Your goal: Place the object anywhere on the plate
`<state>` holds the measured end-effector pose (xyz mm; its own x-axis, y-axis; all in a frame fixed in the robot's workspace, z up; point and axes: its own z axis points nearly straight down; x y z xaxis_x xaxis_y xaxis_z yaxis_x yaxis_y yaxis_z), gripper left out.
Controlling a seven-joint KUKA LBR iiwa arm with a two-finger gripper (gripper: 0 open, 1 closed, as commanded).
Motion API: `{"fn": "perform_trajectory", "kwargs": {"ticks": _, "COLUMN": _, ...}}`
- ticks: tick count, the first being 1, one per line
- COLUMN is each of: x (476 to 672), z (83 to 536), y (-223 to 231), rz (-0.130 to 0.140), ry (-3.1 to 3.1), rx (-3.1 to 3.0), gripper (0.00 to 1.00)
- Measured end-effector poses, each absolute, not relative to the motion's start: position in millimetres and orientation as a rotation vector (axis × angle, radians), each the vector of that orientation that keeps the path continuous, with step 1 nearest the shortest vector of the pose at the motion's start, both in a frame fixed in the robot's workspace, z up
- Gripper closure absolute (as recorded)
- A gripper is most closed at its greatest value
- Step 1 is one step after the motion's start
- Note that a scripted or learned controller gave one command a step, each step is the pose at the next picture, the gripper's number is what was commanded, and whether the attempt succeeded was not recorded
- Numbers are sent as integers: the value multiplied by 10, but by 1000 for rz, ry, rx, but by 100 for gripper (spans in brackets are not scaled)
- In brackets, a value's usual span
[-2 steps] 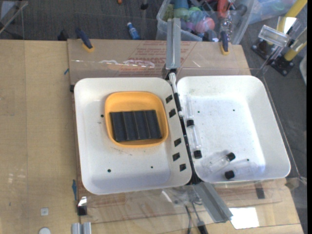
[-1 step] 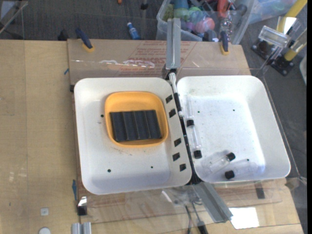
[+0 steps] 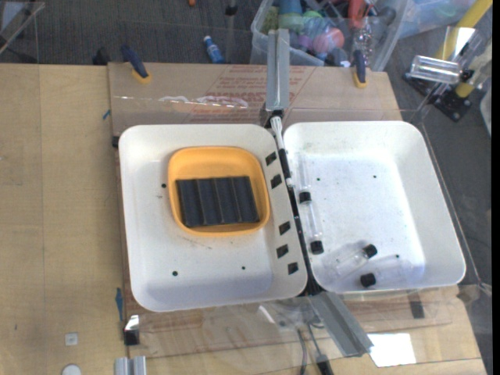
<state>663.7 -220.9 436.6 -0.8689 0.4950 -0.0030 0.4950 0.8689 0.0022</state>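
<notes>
An orange plate point(image 3: 219, 162) with rounded corners sits in the left white bin point(image 3: 148, 272), toward its back half. A dark grey ribbed rectangular block point(image 3: 217, 201) lies flat on the plate and covers most of its middle. In the right white bin point(image 3: 406, 170), near the front left corner, lie two clear plastic vials with black caps point(image 3: 355, 254) point(image 3: 366, 280). More small clear pieces with black ends point(image 3: 312, 233) rest along that bin's left wall.
A row of black clips point(image 3: 283, 226) runs along the divider between the bins. Behind the bench stands a clear tub of coloured toys point(image 3: 328, 14). A metal bracket point(image 3: 340, 326) sticks out at the front.
</notes>
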Motion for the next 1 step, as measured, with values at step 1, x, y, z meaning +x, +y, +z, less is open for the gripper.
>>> {"fn": "perform_trajectory", "kwargs": {"ticks": 1, "x": 6594, "z": 4372, "y": -2200, "rz": 1, "ry": 3070, "rx": 647, "gripper": 100}}
